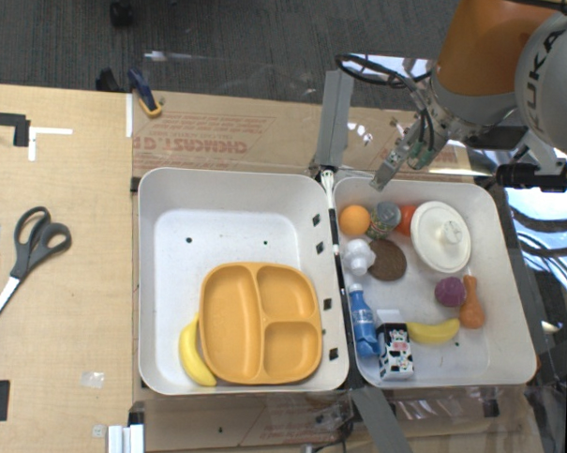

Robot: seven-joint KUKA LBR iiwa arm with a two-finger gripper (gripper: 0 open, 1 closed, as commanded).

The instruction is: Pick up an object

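Note:
My gripper (402, 163) hangs above the back rim of the right bin (506, 278), near its left corner. Its fingers are spread open and hold nothing. Below it, inside the bin, lie an orange ball (355, 219), a small grey item (387, 215) and a red piece (407, 215). A white round lid (441, 235) sits to their right. Further forward are a brown disc (388, 261), a white lump (359, 257), a blue bottle (362, 320), a purple ball (449, 292), an orange carrot-like piece (472, 306), a small banana (434, 331) and a black-and-white box (397, 353).
The left bin (228, 209) holds an orange divided plate (261, 321) with a banana (192, 353) tucked at its left edge. Scissors (29, 247) lie on the bench at far left. Cardboard (222, 134) lies behind the bins, with a blue clip (144, 91) at its corner.

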